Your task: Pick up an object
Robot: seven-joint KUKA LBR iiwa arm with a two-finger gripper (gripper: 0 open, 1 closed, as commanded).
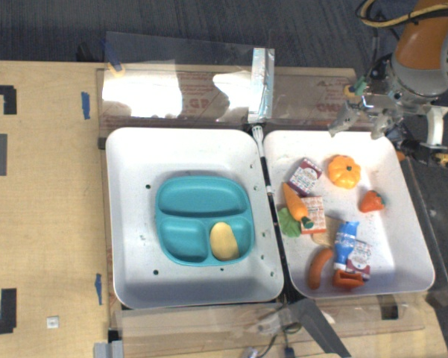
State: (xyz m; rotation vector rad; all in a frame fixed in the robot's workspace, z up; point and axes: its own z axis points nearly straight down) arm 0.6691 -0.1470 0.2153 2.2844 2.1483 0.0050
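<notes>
Small purple-and-white printed carton (lettering too blurred to read) lying in right white bin; pincer over far rim, spread wide, holding nothing.

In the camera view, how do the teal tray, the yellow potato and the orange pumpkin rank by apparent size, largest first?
1. teal tray, clearly largest.
2. and 3. yellow potato and orange pumpkin look about alike; no sure ranking between them.

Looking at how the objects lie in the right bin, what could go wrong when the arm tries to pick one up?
1. The carrot, cartons and sausage lie packed together, so the gripper may catch two or push neighbours.
2. The orange pumpkin is round and may slip out.
3. The small red piece sits near the right bin wall, leaving little room.
</notes>
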